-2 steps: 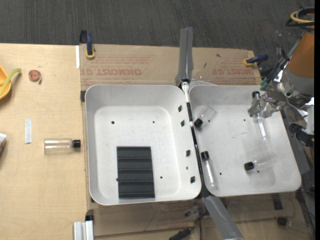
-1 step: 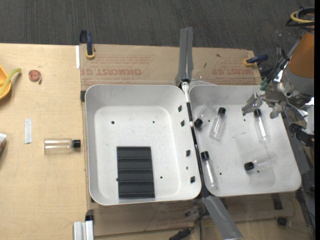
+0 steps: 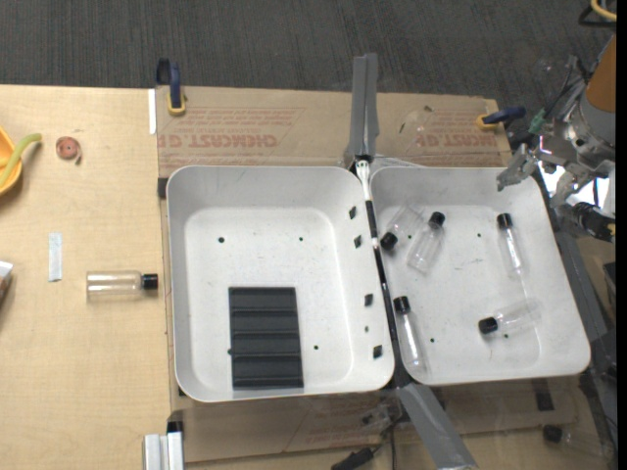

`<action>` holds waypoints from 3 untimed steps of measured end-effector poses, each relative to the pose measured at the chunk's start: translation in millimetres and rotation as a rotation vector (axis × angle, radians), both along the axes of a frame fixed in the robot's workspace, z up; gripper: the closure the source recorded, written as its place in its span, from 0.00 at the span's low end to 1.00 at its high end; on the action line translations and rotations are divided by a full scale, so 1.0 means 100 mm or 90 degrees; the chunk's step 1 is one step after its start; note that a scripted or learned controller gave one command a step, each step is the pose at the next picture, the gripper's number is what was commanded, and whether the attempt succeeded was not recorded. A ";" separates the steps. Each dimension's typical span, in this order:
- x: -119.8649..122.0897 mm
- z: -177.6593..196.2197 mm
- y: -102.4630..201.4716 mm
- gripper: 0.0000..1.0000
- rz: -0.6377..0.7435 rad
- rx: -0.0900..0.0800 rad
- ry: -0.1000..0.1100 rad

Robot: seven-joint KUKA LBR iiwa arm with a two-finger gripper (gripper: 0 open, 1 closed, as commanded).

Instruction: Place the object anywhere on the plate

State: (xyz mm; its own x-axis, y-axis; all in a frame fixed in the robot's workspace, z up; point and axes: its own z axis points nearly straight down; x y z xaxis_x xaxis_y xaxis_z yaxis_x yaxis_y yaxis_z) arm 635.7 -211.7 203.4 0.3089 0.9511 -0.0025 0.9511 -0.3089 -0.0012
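Tabletop [image 3: 78, 360] held two white bins: black plate [image 3: 264, 338] lower-left bin, clear vials [image 3: 425, 241] right bin; gripper [image 3: 549, 155] upper right, state unclear.

A black ribbed rectangular plate [image 3: 265, 337] lies flat in the left bin, near its front wall. Five clear black-capped vials lie on their sides in the right bin: [image 3: 401, 231], [image 3: 426, 241], [image 3: 509, 244], [image 3: 407, 331], [image 3: 507, 320].
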 end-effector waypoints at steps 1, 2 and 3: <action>0.23 0.55 -0.01 0.00 0.000 0.000 0.000; -0.23 1.96 0.00 0.00 0.032 0.000 0.000; 0.24 2.37 0.68 0.00 -0.063 0.000 0.001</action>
State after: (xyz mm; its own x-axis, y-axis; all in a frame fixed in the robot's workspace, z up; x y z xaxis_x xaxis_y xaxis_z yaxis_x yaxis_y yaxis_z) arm 659.4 -143.6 440.1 0.4007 0.9162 -0.0031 0.9162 -0.4007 -0.0021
